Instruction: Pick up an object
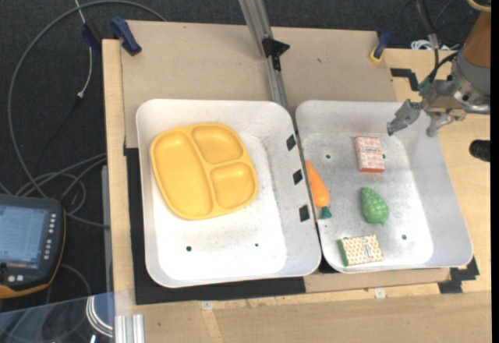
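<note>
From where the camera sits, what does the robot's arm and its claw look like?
The arm is grey and rounded, with an orange band near the top of the view. Dark and pale cables trail beside it. Its gripper is grey metal, ending in two slim fingers.

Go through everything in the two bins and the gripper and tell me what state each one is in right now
Gripper: open, holding nothing, over the right bin's far right corner.
Yellow divided plate: flat in the left bin, compartments bare.
Carrot: lying against the right bin's left wall.
Red and white box: lying flat.
Green toy: resting loose.
Patterned packet: lying flat near the front edge.
</note>
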You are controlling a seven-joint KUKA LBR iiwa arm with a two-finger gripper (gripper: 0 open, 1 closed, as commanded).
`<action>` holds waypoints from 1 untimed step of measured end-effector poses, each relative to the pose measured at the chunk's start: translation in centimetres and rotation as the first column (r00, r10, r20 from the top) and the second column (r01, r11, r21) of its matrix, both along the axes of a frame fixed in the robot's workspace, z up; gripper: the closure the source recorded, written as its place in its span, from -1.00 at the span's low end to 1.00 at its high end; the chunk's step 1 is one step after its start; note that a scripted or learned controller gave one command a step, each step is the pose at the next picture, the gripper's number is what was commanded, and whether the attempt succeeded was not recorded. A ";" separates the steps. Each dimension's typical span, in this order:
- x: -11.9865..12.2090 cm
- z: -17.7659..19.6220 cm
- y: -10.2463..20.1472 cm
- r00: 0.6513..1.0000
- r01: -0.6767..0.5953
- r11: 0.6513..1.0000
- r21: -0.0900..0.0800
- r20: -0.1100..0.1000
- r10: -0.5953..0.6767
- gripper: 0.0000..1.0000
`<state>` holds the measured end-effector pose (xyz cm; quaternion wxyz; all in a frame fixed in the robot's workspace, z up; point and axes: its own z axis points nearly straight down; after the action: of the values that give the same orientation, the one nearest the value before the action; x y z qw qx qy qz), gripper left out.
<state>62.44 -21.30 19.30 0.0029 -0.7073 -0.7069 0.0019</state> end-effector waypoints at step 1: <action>0.0 -6.4 0.1 1.000 -0.001 1.000 0.001 -0.001 0.001 -1.00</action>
<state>62.45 -21.17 12.92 0.0037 -0.7068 -0.7074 0.0019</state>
